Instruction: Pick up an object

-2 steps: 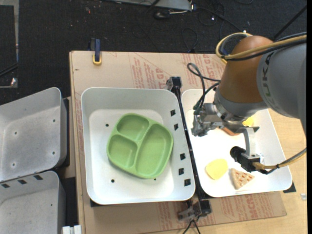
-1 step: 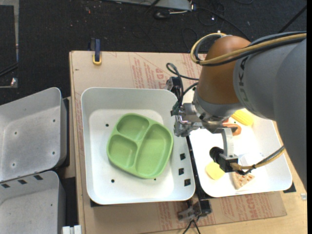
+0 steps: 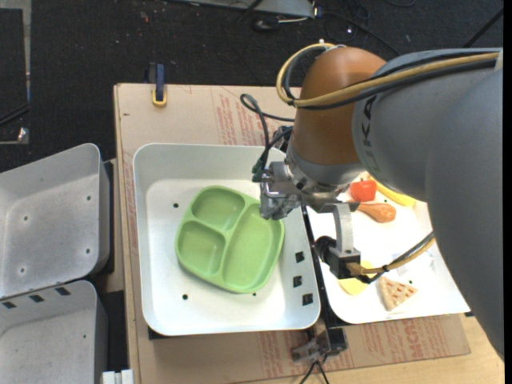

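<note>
Within the left bin (image 3: 160,294), the green plate (image 3: 228,242) lies long axis diagonal.

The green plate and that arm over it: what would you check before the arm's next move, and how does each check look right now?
1. Plate lies flat in the left bin: ok.
2. Tool is over the plate's right rim: ok.
3. Plate between the fingers: cannot tell.
4. Fingers open or shut: cannot tell.
5. Food toys in the right bin, tomato and pizza slice, lie apart from the tool: ok.
</note>
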